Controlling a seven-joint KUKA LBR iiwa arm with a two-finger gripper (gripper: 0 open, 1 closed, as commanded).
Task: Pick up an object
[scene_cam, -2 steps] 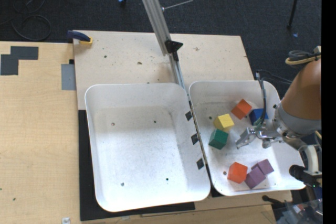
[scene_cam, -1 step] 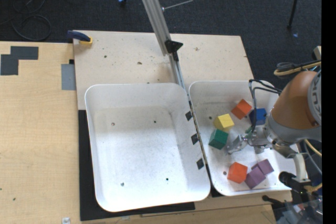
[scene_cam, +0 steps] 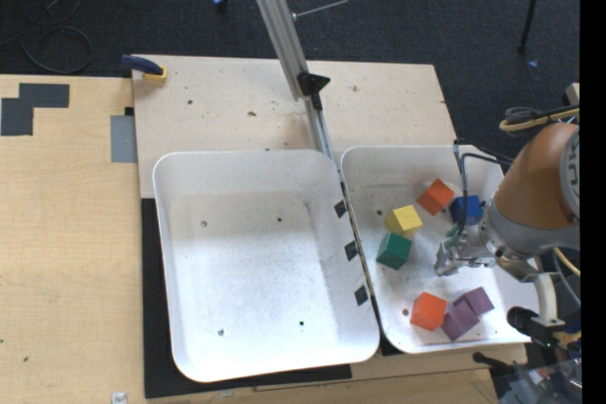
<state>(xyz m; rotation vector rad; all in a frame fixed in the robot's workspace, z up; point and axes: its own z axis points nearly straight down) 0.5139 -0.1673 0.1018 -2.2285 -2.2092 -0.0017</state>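
Orange, yellow, green, blue and purple blocks are lying in the right bin [scene_cam: 379, 161], where the gripper [scene_cam: 453, 258] is hovering just right of the green block [scene_cam: 394, 250], finger state indiscernible.

a slanted aluminium rail [scene_cam: 281, 9] rises behind the bench; a blue-and-yellow clamp [scene_cam: 145, 67] grips the board's far-left corner

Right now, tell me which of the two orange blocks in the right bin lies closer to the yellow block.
The upper orange block, just up and right of the yellow block. The lower orange block lies further off, beside the purple blocks.
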